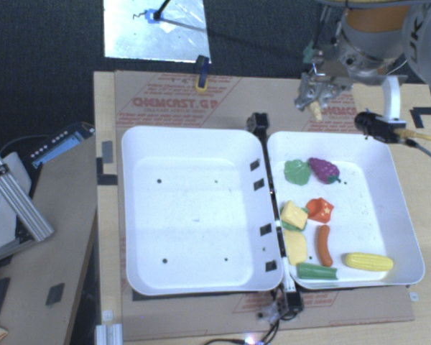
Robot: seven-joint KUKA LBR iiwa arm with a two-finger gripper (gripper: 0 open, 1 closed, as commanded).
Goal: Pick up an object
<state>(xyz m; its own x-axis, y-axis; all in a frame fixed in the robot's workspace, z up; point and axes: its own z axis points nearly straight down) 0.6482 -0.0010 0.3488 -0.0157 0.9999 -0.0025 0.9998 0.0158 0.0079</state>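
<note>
The right bin (388, 185) holds several toy foods. A green leafy piece (297, 171) and purple grapes (323, 168) lie toward its far side. In the middle are a red pepper (320, 208) and a yellow cheese wedge (294, 215). Nearer the front lie an orange sausage (323, 244), a pale yellow piece (295, 247), a green cucumber (316, 270) and a yellow corn cob (368, 262). My gripper (311, 100) hangs high beyond the right bin's far left corner, over the cardboard, well apart from all the objects.
The left bin (194, 139) sits beside the right one, with black clips (258, 165) along the shared edge. A shiny metal sheet (154, 20) lies at the back left, and a blue and yellow clamp (201, 74) stands on the cardboard's far edge.
</note>
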